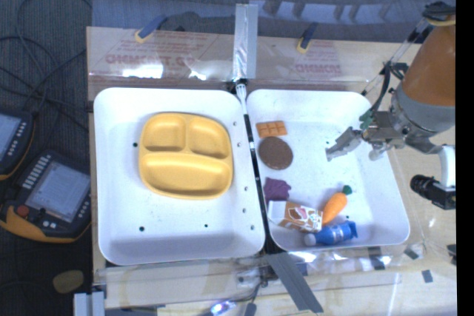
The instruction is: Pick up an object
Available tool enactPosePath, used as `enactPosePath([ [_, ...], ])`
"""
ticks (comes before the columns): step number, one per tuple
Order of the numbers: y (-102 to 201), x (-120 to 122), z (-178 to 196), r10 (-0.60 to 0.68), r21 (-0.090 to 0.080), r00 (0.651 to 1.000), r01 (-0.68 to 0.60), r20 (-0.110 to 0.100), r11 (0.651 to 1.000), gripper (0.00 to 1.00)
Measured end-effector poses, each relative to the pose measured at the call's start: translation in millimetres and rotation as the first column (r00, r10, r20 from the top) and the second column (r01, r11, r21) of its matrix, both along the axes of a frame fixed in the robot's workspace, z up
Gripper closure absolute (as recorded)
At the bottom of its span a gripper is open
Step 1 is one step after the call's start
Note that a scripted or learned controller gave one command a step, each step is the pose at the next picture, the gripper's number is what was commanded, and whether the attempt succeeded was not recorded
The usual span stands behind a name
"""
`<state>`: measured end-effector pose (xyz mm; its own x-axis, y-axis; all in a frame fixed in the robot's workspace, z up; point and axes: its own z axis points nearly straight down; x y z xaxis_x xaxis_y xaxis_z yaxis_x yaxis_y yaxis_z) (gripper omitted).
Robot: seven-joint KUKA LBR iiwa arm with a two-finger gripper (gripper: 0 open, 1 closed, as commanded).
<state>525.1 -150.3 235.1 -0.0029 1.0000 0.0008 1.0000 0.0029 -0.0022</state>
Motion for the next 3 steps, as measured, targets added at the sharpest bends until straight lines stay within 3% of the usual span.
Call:
enactPosePath([
  [1, -31, -42, -89, 0.148, 0.001, 0.989, -0.148, 0.0, 0.989, 0.0],
  [2, -24, -39, -146, 0.116, -0.005, 0.993, -0.116, 0.011, 0.993, 0.0],
  [3, -22, -36, -135, 0.118, -0.005, 0.993, -0.118, 0.016, 0.993, 1.0],
])
